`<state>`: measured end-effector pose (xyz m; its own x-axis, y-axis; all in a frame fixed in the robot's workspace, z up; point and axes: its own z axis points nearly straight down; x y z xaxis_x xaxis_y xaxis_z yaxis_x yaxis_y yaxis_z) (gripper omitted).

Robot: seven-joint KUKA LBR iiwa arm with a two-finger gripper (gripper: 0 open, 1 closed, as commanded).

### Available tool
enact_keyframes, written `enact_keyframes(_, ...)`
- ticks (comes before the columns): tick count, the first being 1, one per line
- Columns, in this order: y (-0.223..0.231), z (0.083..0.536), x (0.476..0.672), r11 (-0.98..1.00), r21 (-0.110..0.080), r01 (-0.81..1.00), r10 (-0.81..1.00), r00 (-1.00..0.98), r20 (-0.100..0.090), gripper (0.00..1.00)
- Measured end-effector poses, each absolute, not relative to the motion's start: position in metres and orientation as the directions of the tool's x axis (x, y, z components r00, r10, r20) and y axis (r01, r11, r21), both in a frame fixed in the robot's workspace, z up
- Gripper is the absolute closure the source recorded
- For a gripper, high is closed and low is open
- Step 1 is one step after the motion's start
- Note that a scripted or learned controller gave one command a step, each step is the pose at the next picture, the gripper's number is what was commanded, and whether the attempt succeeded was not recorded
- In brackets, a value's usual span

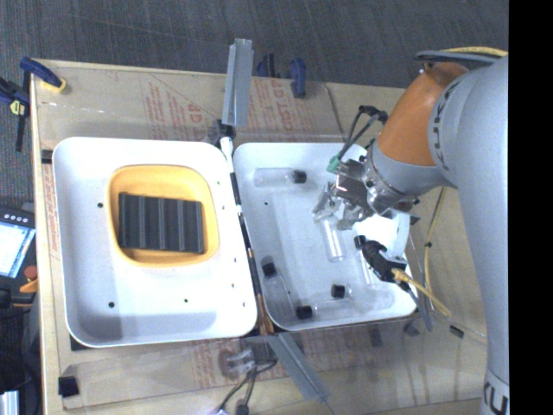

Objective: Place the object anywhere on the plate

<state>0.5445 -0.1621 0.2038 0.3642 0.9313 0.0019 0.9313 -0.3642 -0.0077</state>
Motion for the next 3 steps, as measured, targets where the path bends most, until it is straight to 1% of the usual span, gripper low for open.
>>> enact_keyframes(1, -0.117, 0.207, 0.572, -0.1, -0.001, 0.995, 0.995, 0.1, 0.0, 1.0)
enact_keyframes(2, -0.017, 0.209, 0.617, 0.016, -0.003, 1.0, 1.0, -0.015, 0.001, 1.0)
enact_keyframes(3, -0.017, 0.209, 0.617, 0.015, -0.003, 1.0, 1.0, -0.015, 0.001, 0.0)
